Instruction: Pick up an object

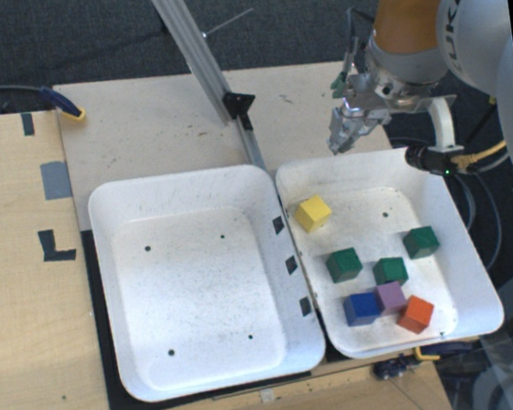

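Note:
My gripper [345, 133] hangs above the far rim of the right bin [447, 210], with nothing seen between its fingers. Below and to its left a yellow cube [312, 212] lies in the right bin's far left part. Further toward the front sit a green cube [343, 264], a second green cube [421, 241] and a third [390, 270]. A blue cube [362, 308], a purple cube [391, 295] and an orange cube [416, 313] cluster at the front.
The left bin [192, 284] stands beside the right one, sharing a central rim. A slanted metal rail [202, 55] runs from the top down to the bins' junction. A cable with a blue-yellow clip [62, 101] lies at the far left.

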{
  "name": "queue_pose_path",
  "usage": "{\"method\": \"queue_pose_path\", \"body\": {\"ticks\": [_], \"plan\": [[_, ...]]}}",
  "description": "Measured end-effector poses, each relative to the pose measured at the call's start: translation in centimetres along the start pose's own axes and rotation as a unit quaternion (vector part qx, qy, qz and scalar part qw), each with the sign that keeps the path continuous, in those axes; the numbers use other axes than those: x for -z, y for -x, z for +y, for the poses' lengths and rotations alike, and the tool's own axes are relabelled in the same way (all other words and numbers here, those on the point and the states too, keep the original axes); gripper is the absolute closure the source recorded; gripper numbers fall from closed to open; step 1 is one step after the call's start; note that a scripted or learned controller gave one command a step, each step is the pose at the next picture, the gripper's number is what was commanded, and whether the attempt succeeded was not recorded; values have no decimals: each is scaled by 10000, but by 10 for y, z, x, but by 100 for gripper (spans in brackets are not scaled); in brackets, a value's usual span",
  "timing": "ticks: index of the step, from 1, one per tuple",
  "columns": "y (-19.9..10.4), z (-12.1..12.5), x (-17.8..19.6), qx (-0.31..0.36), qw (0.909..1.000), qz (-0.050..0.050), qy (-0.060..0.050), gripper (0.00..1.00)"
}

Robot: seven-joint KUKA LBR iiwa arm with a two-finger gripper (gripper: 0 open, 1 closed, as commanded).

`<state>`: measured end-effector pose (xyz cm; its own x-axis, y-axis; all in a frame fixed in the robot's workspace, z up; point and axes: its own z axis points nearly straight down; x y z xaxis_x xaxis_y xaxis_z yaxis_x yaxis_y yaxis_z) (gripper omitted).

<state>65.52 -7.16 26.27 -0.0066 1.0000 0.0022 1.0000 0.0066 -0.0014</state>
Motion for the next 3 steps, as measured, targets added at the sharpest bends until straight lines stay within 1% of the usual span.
{"method": "queue_pose_path", "body": {"ticks": [1, 2, 3], "plan": [[-57, -12, -18, 0, 10000, -4, -13, 100], [-104, -25, -34, -5, 10000, -6, -13, 100], [-154, -34, -39, -1, 10000, -5, -9, 100]]}}
